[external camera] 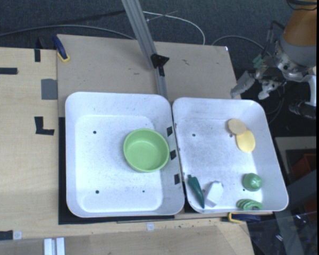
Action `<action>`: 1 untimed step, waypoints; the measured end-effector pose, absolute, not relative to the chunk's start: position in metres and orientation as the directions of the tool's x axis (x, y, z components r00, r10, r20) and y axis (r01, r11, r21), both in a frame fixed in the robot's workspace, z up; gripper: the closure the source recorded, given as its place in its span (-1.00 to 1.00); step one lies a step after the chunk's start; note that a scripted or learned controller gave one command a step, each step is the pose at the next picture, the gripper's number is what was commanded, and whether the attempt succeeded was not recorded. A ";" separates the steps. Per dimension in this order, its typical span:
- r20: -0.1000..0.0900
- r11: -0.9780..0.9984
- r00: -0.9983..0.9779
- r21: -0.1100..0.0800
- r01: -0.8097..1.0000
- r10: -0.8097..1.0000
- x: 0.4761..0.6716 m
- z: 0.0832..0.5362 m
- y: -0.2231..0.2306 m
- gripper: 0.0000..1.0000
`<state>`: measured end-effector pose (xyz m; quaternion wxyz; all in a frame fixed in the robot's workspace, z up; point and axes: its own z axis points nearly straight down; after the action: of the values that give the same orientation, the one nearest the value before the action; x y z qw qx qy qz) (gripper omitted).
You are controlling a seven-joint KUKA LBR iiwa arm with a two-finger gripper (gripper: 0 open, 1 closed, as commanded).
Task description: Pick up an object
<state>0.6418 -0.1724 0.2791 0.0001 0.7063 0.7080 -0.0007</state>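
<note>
Nearest, in the right bin (pixel 266 122), lay small pieces (likely light, hard plastic): a green stack (pixel 249 204), a round green piece (pixel 252 181), then two yellow discs (pixel 242 134) that looked flat and best pinched across their edges. Beyond the bin's far corner, the claw (pixel 253 84) hung off the table, splayed open and holding nothing.

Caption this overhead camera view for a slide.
Gripper open beyond the right bin of small items; green bowl sits in the left bin.

two bins (pixel 74 142), one bowl (pixel 145 150)
</note>
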 end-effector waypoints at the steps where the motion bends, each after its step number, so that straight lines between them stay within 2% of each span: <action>1: -0.002 0.002 -0.002 -0.001 1.000 1.000 0.642 0.279 -0.173 -1.00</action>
<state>0.6417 -0.1725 0.2791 0.0002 0.7063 0.7079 -0.0009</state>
